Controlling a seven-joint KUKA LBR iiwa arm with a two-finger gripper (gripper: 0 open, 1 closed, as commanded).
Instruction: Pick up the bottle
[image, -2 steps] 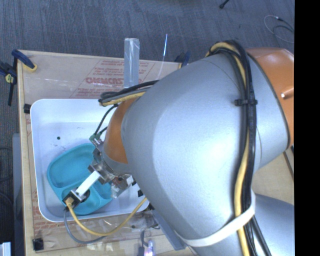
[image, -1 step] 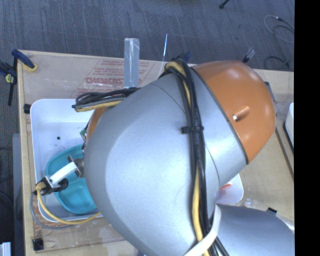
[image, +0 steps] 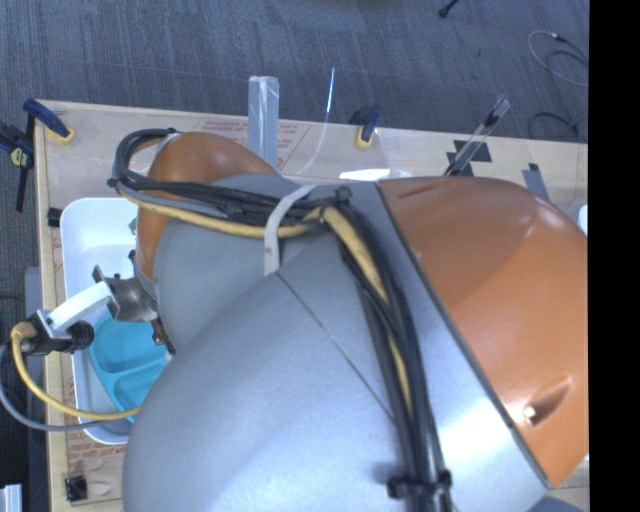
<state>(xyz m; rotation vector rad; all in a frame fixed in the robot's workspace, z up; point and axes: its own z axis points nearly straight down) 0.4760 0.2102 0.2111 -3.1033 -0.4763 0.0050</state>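
Bottle position cannot be confirmed: one blue object (image: 125, 365) lies toward the near end of the white bin (image: 75, 215), partly under the arm (image: 300, 380), and too much of it is covered to name it. Whether the gripper (image: 130, 300) is open or closed cannot be told. Judged from this, lower straight over the object's middle, clear of the bin wall; count: one arm, one bin, one blue object.

Shallow white plastic bin (image: 75, 225), at left on a pale wooden bench (image: 60, 150). Contains one light-blue moulded plastic item (image: 125, 362), lying near the front wall. Blue clamps (image: 48, 118) grip the bench's far edge.
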